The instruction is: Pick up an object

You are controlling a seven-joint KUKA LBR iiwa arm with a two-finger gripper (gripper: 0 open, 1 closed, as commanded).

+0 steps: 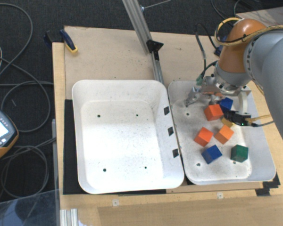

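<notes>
6 blocks sit in the right bin (254, 173), and I judge my gripper (216, 92), grip state unclear, needs lowering onto one.

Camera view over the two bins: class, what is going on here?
A grey robot arm reaches in from the right, its gripper low over the far end of the right bin. Coloured blocks lie there: three orange, two blue and a green block. The upper orange block sits just below the gripper. The left bin has no blocks.
</notes>
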